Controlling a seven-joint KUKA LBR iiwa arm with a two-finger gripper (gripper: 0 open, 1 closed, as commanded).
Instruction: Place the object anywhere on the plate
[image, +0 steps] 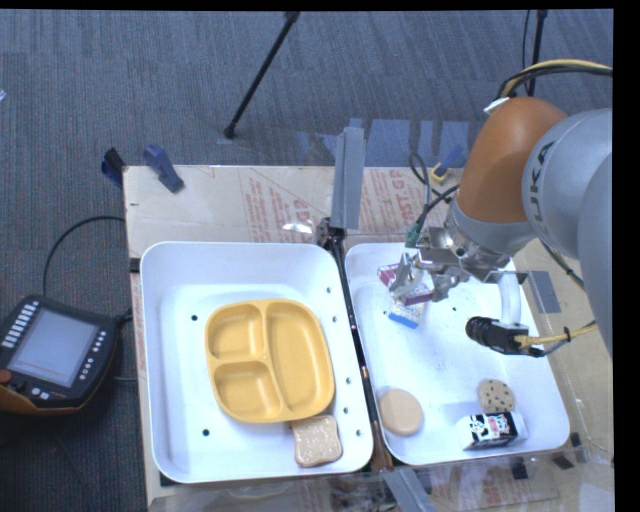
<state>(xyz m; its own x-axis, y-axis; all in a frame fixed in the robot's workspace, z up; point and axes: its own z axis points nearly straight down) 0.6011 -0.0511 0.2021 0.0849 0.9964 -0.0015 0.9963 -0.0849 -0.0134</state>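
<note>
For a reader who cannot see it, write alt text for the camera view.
A grey and orange robot arm reaches from the right, its gripper over small packets at the back of the right bin. A yellow divided plate sits in the left bin, a toast slice beside it.

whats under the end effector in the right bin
Under the end effector in the right white bin lie a small blue and white packet and a pinkish red wrapper. The end effector covers part of both, so their full shapes are hidden.
</note>
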